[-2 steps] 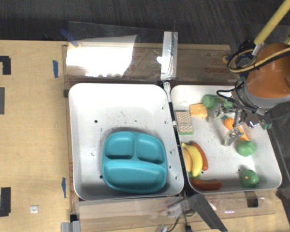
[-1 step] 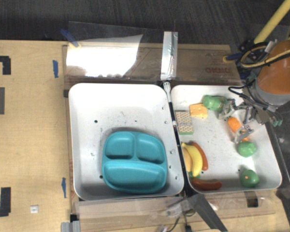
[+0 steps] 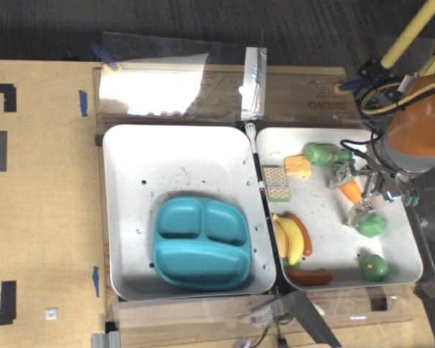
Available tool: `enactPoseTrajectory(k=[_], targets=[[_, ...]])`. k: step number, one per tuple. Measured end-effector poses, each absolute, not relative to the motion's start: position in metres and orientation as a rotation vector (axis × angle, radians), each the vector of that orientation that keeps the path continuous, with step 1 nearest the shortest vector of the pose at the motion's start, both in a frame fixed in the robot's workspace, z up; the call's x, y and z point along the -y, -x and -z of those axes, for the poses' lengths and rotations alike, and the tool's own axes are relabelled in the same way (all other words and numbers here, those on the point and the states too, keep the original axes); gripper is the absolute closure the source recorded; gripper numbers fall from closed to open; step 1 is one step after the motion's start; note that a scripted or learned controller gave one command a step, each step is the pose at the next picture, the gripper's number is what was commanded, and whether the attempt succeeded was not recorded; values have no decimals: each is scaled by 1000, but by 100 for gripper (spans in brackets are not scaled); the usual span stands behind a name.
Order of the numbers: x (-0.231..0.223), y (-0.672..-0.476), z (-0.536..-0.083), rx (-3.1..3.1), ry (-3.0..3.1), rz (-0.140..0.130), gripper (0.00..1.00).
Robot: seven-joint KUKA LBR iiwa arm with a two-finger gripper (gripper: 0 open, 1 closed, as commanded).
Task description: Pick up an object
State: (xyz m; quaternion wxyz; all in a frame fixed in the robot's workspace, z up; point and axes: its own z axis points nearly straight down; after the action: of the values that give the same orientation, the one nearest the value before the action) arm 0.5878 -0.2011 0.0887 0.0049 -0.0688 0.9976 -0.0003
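One two-finger gripper (image 3: 364, 194) low in right white bin (image 3: 326, 140) | beside small orange carrot-like piece (image 3: 351, 192) | grip state: cannot tell | step: reaching to grasp | next: close, lift straight

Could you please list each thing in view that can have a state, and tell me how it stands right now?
Gripper: low in the right bin, fingers unclear.
Teal tray: flat, right way up, in the left bin.
Banana: lying by the right bin's left wall.
Orange piece: lying beside the gripper.
Green bottle: on its side.
Cheese wedge: lying flat.
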Motion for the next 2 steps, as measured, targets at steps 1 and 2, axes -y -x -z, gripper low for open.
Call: enactPoseTrajectory(k=[1,2], targets=[[201,-592,-103,-3109,211,6,100],[201,-592,-102,-3111,211,4,0]])
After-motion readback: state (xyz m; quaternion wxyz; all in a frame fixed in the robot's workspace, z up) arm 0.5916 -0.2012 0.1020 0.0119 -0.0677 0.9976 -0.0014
